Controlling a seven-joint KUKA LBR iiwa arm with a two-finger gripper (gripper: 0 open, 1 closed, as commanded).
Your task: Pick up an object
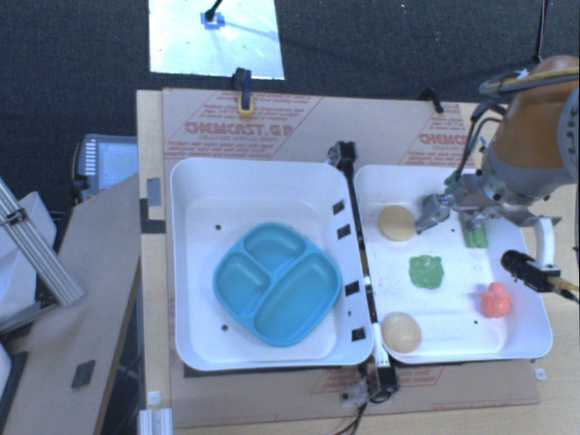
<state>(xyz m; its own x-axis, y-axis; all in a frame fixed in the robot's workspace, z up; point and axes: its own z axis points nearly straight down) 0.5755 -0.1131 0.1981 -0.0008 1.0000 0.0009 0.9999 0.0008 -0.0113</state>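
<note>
The arm (535,125) reached in from the right over the far part of the right bin (526,338). The left bin (195,243) bore a blue divided plate (272,284), well apart from the work.

In the right bin lay four loose things plus one by the tool: a round tan piece (396,223) at the far left, a green lumpy piece (425,271) mid-bin, another tan round piece (401,332) near the front left, a small orange-pink toy (495,302) at the right. A small green block (475,235) sat just beside the gripper (453,208).

Likely step: approach and descent toward a pick. The far tan piece and the green block were the nearest candidates. To do it well, the tool should centre over one thing alone, stay off the bin wall, and close only once a finger sat on each side.

Gripper: metal tip pointed left toward the far tan piece, near it, apparently not touching. Finger spread could not be told from this slant; nothing was seen held.
</note>
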